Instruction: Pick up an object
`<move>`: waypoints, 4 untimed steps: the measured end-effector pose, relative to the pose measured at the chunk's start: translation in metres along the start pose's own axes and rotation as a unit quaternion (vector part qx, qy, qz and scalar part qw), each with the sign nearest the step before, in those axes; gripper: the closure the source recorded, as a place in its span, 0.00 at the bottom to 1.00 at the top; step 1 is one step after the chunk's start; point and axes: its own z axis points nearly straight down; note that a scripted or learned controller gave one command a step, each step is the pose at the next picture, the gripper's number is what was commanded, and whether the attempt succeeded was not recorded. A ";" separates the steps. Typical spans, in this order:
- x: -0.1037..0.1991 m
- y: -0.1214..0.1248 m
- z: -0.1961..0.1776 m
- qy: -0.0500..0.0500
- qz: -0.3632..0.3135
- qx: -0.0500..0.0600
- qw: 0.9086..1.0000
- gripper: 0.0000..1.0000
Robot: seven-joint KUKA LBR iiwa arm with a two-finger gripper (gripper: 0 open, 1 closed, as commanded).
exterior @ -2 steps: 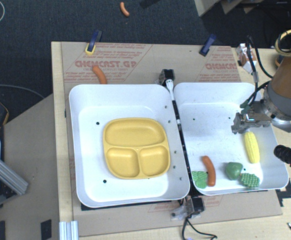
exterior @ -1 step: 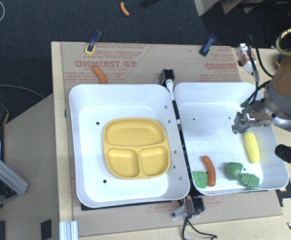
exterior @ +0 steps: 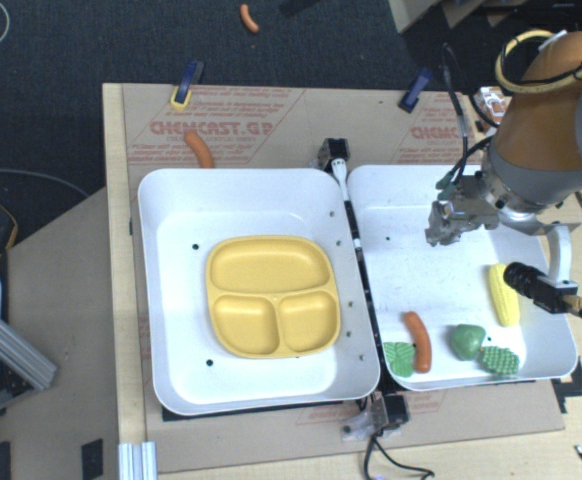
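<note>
Because the tabletop (exterior: 121, 268) is covered by a cardboard sheet pinned with clamps at its far edge, the two white bins sit fixed side by side, which keeps every pick inside a known area. Of these, the left bin (exterior: 171, 228) carries just a yellow divided tray (exterior: 271, 293), laid flat near its middle with its three compartments bare, so it reads as a place to drop things rather than a source. Beside it, the right bin (exterior: 401, 218) holds the loose toys, all gathered along its near edge and right side. Reaching in from the right, the arm (exterior: 546, 118) hangs over the far half of that bin, and its hand (exterior: 449, 224) hovers above bare white floor, well apart from the toys; whether its grip is parted or drawn together I cannot tell. Nothing shows between its tips, so I judge no pick is made yet. Candidates lie nearer the front: a yellow corn cob (exterior: 502, 293) by the right wall, an orange sausage (exterior: 418, 340), a green round vegetable (exterior: 466, 341), and two green leafy pieces (exterior: 399, 358) (exterior: 500, 359). Outside the bins, one stray orange sausage (exterior: 200, 149) rests on the cardboard, another on the floor (exterior: 249, 17).
</note>
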 end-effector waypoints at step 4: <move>0.006 0.026 -0.013 -0.001 0.003 0.001 1.000 1.00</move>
